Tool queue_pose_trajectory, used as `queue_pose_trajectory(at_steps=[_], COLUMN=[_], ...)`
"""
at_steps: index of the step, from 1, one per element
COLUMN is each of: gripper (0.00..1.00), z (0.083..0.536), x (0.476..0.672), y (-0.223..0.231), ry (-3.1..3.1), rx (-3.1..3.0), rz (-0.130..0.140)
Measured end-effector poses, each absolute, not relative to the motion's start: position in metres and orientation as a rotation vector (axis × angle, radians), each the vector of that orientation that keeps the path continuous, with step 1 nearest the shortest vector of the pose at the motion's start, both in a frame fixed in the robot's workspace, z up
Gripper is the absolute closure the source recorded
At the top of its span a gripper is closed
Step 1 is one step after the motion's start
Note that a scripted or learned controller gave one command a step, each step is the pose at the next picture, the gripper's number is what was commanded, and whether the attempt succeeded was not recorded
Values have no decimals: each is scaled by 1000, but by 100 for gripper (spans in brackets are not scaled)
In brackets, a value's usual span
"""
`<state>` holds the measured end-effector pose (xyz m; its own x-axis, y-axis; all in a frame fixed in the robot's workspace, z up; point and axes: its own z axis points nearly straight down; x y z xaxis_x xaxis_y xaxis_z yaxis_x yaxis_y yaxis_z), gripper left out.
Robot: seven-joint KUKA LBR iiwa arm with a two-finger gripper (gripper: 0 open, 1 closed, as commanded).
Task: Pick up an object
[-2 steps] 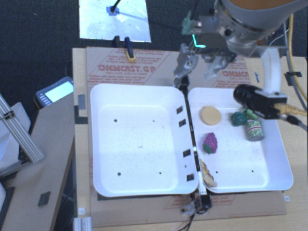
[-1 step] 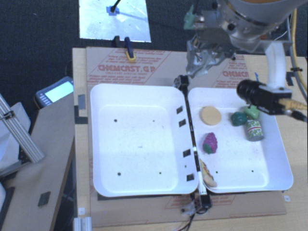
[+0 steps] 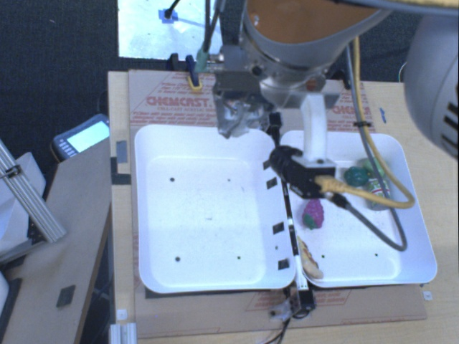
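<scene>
My gripper [image 3: 239,119] hangs over the far rim of the left bin [image 3: 208,213], near the divide between the two bins. In the right bin [image 3: 358,253] lie a magenta object with a green end [image 3: 313,213], a teal round object [image 3: 356,175] and a pale, partly green item [image 3: 378,186] at the far right. A tan elongated object [image 3: 310,261] lies against the right bin's near left wall. All of these are to the right of the gripper and nearer the camera. I see nothing between the gripper and the bin floor.
The orange-banded arm body [image 3: 315,13] fills the top of the view above both bins. A cardboard sheet [image 3: 168,99] lies under the bins. A grey device with a lit screen [image 3: 80,138] sits off the bench to the left.
</scene>
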<state>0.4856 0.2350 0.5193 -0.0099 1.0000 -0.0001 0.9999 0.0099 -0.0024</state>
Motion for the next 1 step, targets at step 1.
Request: queue_pose_trajectory(at_steps=[1], gripper=[0], z=[522], x=[486], y=[231], ry=[-2226], rx=[-2217], rz=[-2])
